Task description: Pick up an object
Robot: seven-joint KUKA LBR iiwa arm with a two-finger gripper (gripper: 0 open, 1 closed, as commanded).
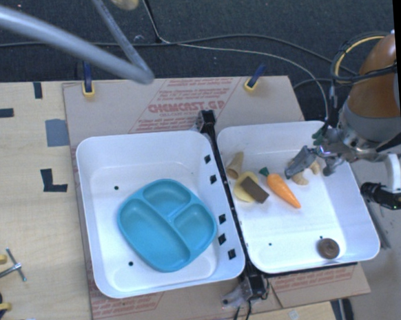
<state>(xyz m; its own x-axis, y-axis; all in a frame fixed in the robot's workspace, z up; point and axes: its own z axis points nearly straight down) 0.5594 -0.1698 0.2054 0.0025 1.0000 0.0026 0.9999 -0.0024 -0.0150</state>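
Observation:
My gripper (pixel 313 165) hangs over the upper right part of the right bin (pixel 346 210), its two grey fingers spread apart, so it is open. A small pale beige piece (pixel 301 178) lies just below and between the fingertips, partly hidden; nothing looks clamped. An orange carrot (pixel 284 190) lies slantwise just left of the gripper. Further left sit a yellow piece with a brown block on it (pixel 250 188) and a tan piece (pixel 235 164). A brown round object (pixel 328 248) rests near the bin's front right corner.
The left bin (pixel 87 199) holds a blue divided plate (pixel 167 224). A black divider (pixel 220 189) runs between the bins. Cables lie behind the bench, and a grey pole (pixel 59 36) crosses the upper left.

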